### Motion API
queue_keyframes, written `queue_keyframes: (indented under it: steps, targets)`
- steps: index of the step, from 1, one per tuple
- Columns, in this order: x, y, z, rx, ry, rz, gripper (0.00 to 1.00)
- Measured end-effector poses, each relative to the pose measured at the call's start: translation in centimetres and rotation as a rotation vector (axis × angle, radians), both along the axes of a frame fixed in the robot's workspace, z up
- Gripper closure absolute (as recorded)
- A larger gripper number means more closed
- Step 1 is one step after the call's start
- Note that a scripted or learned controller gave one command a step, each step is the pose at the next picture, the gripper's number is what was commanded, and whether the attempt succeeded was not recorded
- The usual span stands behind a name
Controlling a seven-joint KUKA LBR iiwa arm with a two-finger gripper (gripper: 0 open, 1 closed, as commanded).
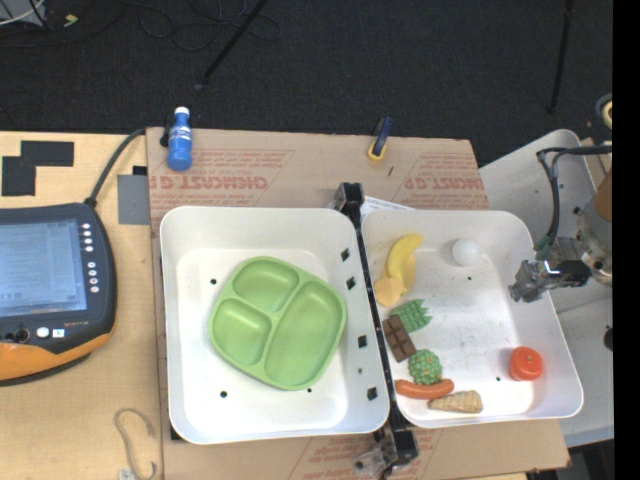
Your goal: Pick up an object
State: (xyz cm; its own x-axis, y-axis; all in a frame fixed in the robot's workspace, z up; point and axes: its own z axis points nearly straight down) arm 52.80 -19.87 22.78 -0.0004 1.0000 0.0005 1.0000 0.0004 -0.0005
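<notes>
The right bin (548, 368) holds several toy foods. A yellow banana (400, 261) lies at its upper left and a white ball (465, 251) near the top. A green leafy piece (415, 315), a brown chocolate bar (399, 338), a green broccoli (424, 365), a red sausage (424, 389) and a tan cone (456, 402) sit along the left and bottom. An orange-red tomato (526, 364) rests at the lower right. My gripper (532, 279) hangs at the bin's right rim, above the tomato and apart from every object.
The left bin (190, 258) carries a green divided plate (277, 321). A tablet (50, 278) lies at the far left of the bench. A blue bottle (180, 140) and a yellow-blue clip (379, 140) stand behind the bins. Cables run beside the arm on the right.
</notes>
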Motion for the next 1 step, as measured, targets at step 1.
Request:
queue_keyframes:
  steps: [1]
  targets:
    - [1.03,5.03,-0.64,0.002,0.002,0.004,1.00]
